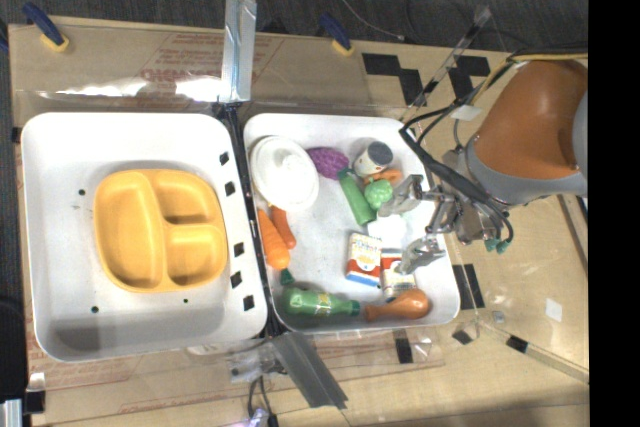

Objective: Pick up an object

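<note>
My gripper (416, 225) hangs open over the right side of the right bin (300, 130), with one finger (407, 199) by a green round toy (379, 194) and the other finger (424, 253) above a red-and-white carton (364, 258). I see nothing held between the fingers. Lying around it are a green cucumber-like piece (354, 199), a purple item (327, 160), a white bowl (285, 171), a small dark round object (377, 155), orange carrots (276, 233), a green bottle (318, 303) and a brown-orange piece (404, 305).
The left bin (50, 145) holds a yellow divided tray (165, 227). A metal strip (238, 50) stands behind the wall between the bins. Cables (440, 125) run from the arm across the right bin's far right corner. The arm's orange band (530, 115) is at the right.
</note>
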{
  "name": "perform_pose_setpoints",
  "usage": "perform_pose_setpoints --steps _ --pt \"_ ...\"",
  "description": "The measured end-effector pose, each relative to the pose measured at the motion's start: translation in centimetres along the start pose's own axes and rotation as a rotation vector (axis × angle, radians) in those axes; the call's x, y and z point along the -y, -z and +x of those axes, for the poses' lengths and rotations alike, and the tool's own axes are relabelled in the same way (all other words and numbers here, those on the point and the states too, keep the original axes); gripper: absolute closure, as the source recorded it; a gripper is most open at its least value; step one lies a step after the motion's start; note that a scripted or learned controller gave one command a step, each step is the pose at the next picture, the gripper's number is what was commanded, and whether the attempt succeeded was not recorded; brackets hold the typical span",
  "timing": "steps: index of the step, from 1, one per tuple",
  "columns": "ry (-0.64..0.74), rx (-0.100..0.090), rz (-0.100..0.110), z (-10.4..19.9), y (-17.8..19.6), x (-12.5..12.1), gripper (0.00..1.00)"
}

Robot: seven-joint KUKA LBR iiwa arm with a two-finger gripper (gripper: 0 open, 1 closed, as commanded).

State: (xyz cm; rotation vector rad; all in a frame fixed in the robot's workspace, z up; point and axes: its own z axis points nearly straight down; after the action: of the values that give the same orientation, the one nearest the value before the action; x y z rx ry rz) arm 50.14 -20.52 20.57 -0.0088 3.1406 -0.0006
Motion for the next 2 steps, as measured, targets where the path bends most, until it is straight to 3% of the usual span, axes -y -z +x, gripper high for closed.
perform_pose_setpoints --steps 1,2 --pt "-0.16 0.012 0.004 -3.0 -10.6 0.7 0.0" --pt "-0.261 0.018 0.004 -1.2 -10.6 0.0 0.0"
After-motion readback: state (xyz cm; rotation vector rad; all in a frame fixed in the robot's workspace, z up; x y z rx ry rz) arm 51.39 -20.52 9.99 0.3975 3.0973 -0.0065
